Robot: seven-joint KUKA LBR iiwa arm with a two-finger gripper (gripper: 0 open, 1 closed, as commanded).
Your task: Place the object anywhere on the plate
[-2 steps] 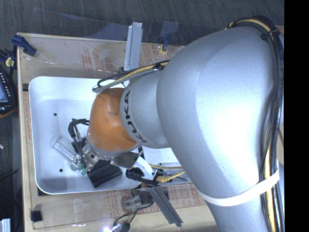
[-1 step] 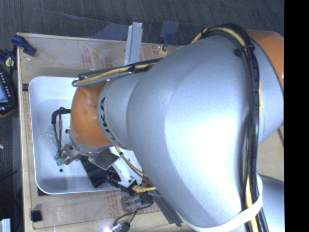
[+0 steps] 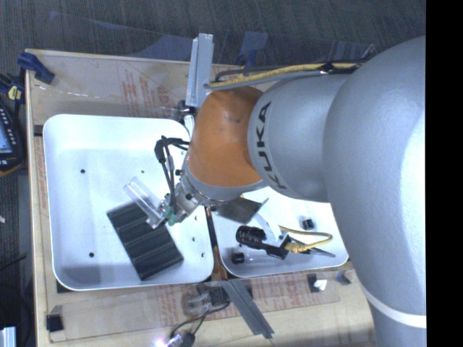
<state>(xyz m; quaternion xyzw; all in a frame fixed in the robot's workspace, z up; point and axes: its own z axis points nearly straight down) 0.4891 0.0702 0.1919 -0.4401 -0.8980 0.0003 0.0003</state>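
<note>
Two shallow white bins sit side by side on the wooden tabletop [image 3: 108,309]: the left bin [image 3: 54,194] and the right bin [image 3: 329,260].

1. Task's things. A dark ribbed rectangular slab [image 3: 145,243] lies flat in the left bin, in its near right part, set at a slant to the bin walls. I judge this slab to be the plate named in the task. A small black piece [image 3: 307,224] lies in the right bin, well apart from the slab. It is too small to identify.

2. Robot. The grey arm with its orange band [image 3: 224,143] reaches across the wall between the bins. The gripper [image 3: 148,202] is over the far edge of the slab, either touching it or just above it; which one cannot be told.

3. Jaws. Whether they are spread or pressed together cannot be told, nor whether anything sits between them.

4. Step in hand, as a judgement. The gripper's position at the slab suggests the placing step, not the fetching step.

5. Next move, as a judgement. If an object is carried, the jaws need to part low over the ribbed face so that it settles on the slab and does not slide off the edge into the bin. The gripper should then lift straight up, clear of the slab.
</note>
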